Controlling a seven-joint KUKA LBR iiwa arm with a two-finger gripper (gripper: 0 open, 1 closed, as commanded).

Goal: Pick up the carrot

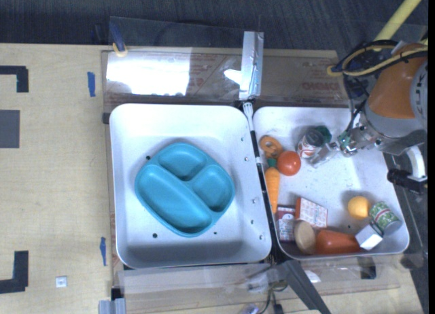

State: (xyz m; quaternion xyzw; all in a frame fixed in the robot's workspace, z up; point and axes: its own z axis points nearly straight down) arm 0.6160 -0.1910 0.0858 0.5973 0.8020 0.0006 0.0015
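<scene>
Right bin [326, 180]: carrot [272, 188] by left wall, gripper [348, 141] apart.

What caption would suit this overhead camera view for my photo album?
Robot arm's gripper hovers above the right bin, apart from the carrot by its left wall; a blue divided tray fills the left bin.

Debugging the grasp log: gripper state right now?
Gripper: open-or-shut cannot be told from this view; it sits at the right bin's upper right, apart from the carrot.
</scene>
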